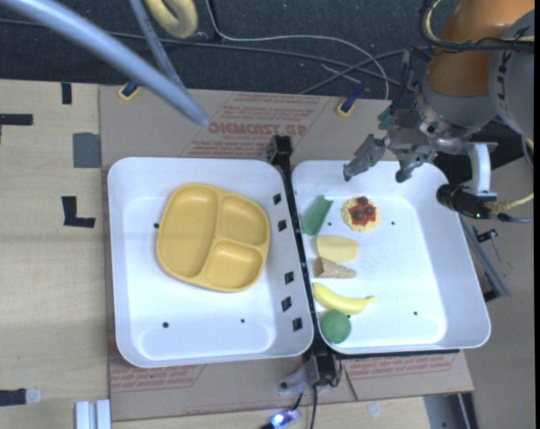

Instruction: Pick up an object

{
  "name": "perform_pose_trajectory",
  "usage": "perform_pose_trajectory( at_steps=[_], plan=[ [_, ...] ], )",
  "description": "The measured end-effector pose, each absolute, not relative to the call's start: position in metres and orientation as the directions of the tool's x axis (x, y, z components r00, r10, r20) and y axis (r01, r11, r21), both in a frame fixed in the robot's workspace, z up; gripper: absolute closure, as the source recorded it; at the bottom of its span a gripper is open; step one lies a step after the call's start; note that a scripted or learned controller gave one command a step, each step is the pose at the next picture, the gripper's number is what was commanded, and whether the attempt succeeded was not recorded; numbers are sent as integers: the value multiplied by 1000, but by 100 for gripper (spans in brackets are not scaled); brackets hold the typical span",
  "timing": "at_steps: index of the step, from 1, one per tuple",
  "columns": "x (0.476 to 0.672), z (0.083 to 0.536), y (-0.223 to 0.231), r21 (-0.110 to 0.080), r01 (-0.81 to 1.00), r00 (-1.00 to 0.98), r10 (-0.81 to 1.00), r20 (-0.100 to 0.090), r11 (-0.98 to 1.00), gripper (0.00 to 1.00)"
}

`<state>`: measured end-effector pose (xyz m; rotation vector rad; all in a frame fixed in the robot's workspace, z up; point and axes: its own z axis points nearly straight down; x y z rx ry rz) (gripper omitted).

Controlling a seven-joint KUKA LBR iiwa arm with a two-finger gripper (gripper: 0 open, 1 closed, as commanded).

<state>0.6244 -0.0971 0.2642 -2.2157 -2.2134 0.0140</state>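
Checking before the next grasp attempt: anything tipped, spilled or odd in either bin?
Nothing stands out. The yellow divided plate lies flat in the left bin; the food items cluster along the right bin's left side. The gripper hangs open above that bin, holding nothing.

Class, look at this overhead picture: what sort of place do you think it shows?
Probably a robotics lab's pick-and-place bench: a robot arm's gripper hangs over a white bin of toy food, including a banana, beside a yellow divided plate.
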Motion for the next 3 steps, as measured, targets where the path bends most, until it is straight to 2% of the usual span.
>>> perform_pose_trajectory(
  at_steps=[1,2,3],
  plan=[
    [626,271,-97,-1,1000,-1,1000,-1,1,0],
    [623,206,-96,-8,1000,-1,1000,-1,1,0],
    [625,161,-93,-6,1000,-2,1000,-1,2,0]
  ],
)
